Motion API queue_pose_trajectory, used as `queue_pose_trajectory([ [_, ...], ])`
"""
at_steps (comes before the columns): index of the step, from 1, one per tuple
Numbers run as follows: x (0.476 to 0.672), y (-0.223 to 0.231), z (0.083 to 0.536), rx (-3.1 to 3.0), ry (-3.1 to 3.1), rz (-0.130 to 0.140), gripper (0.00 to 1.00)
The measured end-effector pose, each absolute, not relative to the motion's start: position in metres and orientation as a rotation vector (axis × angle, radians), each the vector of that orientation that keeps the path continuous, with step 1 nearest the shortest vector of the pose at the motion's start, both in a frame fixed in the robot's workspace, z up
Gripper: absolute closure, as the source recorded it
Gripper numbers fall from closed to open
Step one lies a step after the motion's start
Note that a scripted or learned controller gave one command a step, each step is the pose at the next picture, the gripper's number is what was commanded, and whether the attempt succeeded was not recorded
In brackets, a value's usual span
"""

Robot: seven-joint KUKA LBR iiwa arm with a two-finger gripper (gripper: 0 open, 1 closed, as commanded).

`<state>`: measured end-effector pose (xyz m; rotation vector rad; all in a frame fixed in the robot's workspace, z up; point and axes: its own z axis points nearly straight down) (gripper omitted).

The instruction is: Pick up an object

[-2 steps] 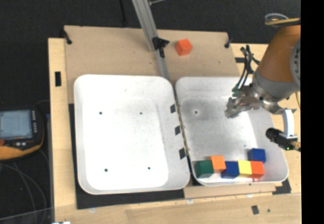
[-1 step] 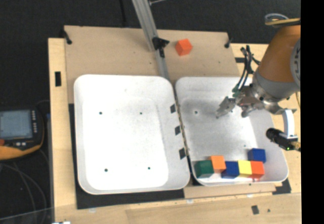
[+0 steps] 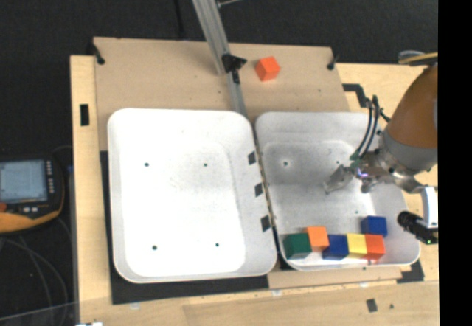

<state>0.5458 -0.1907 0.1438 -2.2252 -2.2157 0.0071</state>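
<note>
Reaching in from the right, the gripper (image 3: pixel 346 177) is hanging over the middle of the right bin (image 3: pixel 310 133), its grey metal tip pointing left and down toward the bin floor. Nothing is sitting between its fingers, and from where I'm standing it is too small and blurred to tell how wide they are spread. Behind it the arm (image 3: pixel 413 125) is showing its orange band and grey wrist, with black cables looping off the top.

Along the near edge of the right bin, a cluster of small blocks is lining up: a green block (image 3: pixel 297 245) at the left, an orange block (image 3: pixel 318 236) touching it, then a blue block (image 3: pixel 335 245), a yellow block (image 3: pixel 357 244) and a red-orange block (image 3: pixel 375 245), with another blue block (image 3: pixel 375 226) just behind that last one. All of them are lying well apart from the gripper.

Beside it, the left bin (image 3: pixel 184 192) is showing only a few dark specks. A lone orange cube (image 3: pixel 267 68) is sitting on the brown board beyond the bins, near a slanted metal rail (image 3: pixel 210 15).
</note>
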Motion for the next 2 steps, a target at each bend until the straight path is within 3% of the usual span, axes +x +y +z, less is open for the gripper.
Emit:
queue_pose_trajectory([
  [1,0.560,-0.207,0.099,-2.227,-2.223,-0.002,0.00],
  [2,0.593,-0.169,0.098,-2.220,-2.227,-0.004,0.00],
])
